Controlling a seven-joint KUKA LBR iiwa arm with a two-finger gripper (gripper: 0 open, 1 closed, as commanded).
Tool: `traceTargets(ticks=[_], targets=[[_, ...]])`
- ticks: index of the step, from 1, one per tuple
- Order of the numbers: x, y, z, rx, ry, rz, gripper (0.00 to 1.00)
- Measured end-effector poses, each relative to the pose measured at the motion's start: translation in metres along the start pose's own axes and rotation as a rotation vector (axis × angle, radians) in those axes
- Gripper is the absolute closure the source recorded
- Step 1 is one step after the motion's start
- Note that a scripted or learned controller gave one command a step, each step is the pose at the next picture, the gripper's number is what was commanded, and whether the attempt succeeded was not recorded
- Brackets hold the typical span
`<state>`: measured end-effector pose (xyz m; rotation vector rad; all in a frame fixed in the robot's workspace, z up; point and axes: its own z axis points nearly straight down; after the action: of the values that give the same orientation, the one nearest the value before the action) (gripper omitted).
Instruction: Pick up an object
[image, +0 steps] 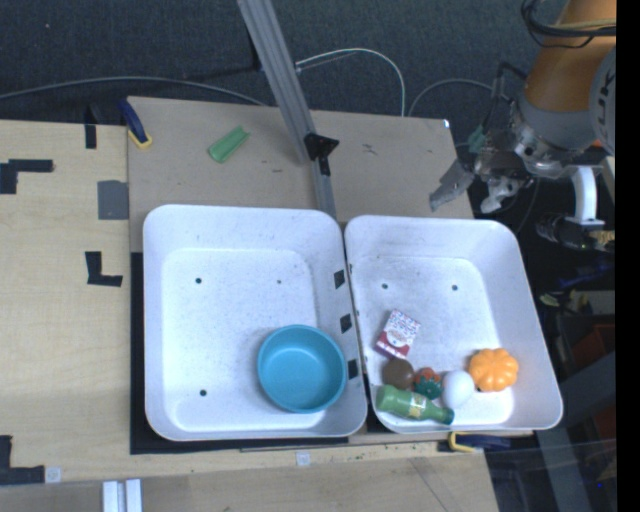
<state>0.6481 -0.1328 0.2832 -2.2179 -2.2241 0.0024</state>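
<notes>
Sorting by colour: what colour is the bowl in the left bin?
Blue, a light sky blue; the bowl shows clearly in the camera view.

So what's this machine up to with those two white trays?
It's a robot arm meant to pick up an object. Right now its gripper is raised above the far edge of the right bin, holding nothing. The things to choose from sit near that bin's front: a small pumpkin, a green bottle and a red-and-white packet. A blue bowl sits in the left bin.

The arm comes in from the top right. Its pincer hangs with its fingers spread apart, holding nothing.
</notes>
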Motion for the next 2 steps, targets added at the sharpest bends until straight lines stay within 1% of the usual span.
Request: traceTargets(ticks=[1,2], targets=[[0.000,0.000,0.000,0.000,0.000,0.000,0.00],[-0.002,0.001,0.064,0.005,0.000,0.001,0.00]])
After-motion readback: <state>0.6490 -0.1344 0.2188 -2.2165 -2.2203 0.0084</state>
